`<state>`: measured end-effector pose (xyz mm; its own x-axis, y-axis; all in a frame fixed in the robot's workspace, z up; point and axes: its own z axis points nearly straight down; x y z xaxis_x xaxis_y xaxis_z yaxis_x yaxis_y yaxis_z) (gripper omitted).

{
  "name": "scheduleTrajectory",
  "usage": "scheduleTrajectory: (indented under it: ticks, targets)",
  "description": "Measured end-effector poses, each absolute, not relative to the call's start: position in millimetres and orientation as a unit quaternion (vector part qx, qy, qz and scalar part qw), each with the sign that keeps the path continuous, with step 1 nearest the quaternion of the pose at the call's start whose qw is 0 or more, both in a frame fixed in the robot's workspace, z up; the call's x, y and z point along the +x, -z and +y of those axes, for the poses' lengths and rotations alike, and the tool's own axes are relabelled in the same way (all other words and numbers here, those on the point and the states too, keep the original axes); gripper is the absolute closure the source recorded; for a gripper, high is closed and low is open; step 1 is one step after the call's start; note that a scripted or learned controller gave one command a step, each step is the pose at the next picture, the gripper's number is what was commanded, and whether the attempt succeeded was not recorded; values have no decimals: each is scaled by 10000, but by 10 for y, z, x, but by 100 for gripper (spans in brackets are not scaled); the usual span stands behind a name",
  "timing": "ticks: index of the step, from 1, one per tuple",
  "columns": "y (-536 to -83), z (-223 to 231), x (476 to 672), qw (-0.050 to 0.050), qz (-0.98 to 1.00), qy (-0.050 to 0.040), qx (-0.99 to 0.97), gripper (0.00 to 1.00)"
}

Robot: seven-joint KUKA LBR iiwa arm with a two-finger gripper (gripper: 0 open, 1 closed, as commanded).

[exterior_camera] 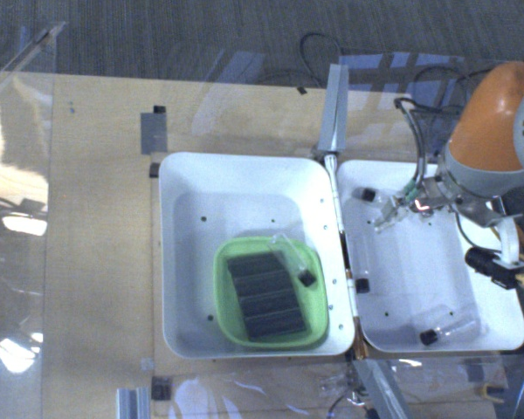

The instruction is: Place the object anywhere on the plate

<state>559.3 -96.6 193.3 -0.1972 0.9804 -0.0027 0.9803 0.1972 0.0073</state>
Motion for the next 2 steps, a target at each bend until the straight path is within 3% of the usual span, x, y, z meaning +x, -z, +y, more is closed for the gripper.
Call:
scheduleTrajectory:
  ticks: [1,2]
  targets:
    - [-1856,-390,5570,22,7678,-22,6407,0]
    - [-1974,-377,5595,52,7700,-44,6380,100]
